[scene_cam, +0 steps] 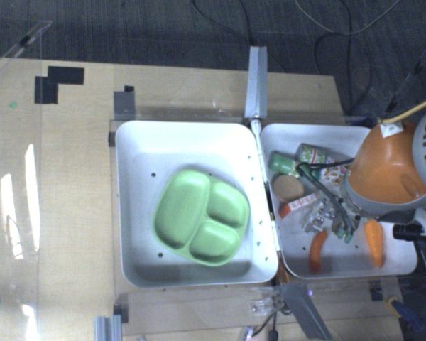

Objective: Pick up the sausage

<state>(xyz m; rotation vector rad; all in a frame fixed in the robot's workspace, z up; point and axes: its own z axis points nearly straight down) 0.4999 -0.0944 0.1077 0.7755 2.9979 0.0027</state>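
The sausage (317,251), a short red-orange link, lies near the front edge of the right bin (401,267). My gripper (331,220) hangs low over the middle of that bin, just behind the sausage's far end and a little to its right. The grey wrist and its orange band (389,165) reach in from the right and cover the bin's back right part. Nothing shows in the gripper.
An orange carrot (373,242) lies right of the sausage. A green bottle (284,164), a brown round item (288,187) and a red-and-white packet (296,204) crowd the bin's left side. The left bin (138,155) holds a green divided plate (202,215).
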